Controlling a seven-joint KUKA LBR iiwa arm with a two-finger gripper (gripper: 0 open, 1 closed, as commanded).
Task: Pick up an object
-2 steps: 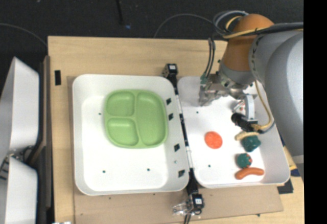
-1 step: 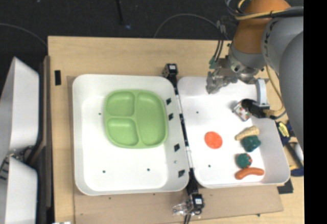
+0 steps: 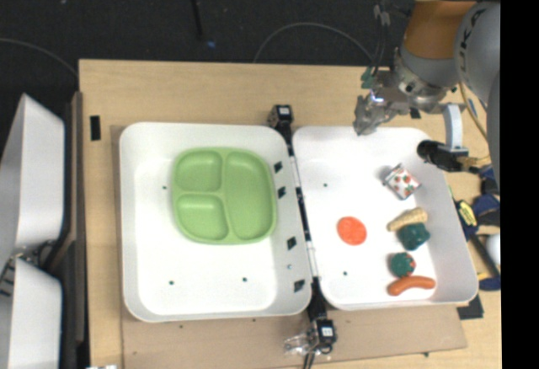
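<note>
The right bin (image 3: 337, 158) holds several small objects: an orange-red disc (image 3: 352, 230), a white cube with coloured spots (image 3: 402, 181), a tan cone-shaped piece (image 3: 408, 218), a dark green lump (image 3: 413, 236), a green and red ball-like piece (image 3: 402, 263) and an orange sausage shape (image 3: 410, 283). My gripper (image 3: 367, 118) hangs over the far edge of the right bin, above and left of the white cube, with nothing seen between its fingers.
A green divided plate (image 3: 224, 195) lies in the left bin (image 3: 143, 275). Black clips (image 3: 280, 115) sit along the seam between the bins. Cables and blue parts lie past the right bin's right rim (image 3: 484, 207).
</note>
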